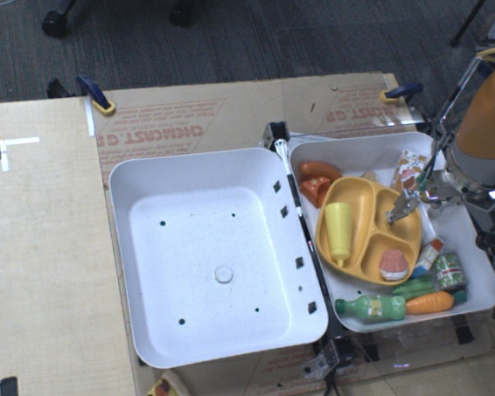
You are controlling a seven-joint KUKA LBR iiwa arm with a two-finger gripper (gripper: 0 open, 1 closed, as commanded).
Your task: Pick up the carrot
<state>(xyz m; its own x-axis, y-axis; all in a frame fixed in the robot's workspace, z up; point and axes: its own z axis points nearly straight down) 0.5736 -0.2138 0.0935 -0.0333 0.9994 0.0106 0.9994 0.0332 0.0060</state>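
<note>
Red print runs upside down across the cardboard sheet [221,116] beyond the bins, a brand name too mirrored to spell with confidence; labels on the bin's packets are unreadable.

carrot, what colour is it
Orange, with a green end; the carrot lies in the right bin, seen in the camera view.

Around the yellow divided tray [370,232] in the white right bin [482,295], an orange carrot [430,304] lay below beside a green bottle [372,309], a red toy [318,181] sat to its upper left, a yellow cup [339,231] and a pink-and-red piece [394,263] rested inside it.
</note>
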